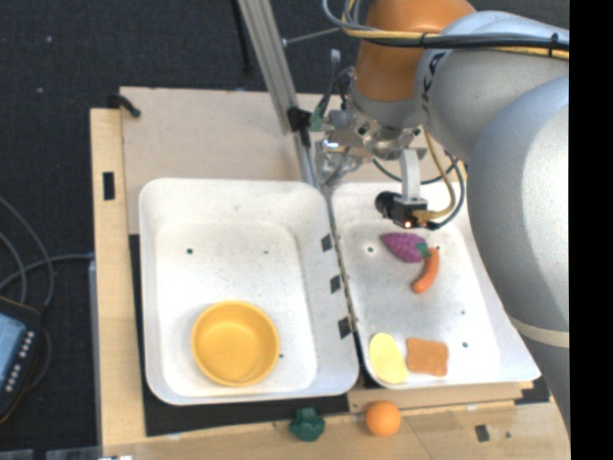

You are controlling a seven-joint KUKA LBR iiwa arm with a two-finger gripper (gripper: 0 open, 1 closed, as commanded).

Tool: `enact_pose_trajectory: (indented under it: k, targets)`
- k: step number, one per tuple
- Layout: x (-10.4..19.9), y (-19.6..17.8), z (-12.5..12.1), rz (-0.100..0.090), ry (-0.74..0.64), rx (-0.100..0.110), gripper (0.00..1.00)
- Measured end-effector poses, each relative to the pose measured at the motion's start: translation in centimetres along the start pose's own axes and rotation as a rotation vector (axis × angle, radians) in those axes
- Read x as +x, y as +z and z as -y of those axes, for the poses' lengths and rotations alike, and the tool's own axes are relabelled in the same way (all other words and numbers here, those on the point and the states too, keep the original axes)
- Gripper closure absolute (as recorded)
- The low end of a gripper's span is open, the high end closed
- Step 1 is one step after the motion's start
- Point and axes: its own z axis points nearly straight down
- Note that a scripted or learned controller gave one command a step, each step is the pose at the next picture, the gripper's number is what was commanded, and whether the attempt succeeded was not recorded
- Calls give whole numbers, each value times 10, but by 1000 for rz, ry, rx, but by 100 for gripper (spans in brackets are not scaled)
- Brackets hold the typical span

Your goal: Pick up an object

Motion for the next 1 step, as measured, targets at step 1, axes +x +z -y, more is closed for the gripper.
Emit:
enact_pose_trajectory:
  k: [1]
  targets:
    - [50, 7, 2, 1, 1, 3, 100]
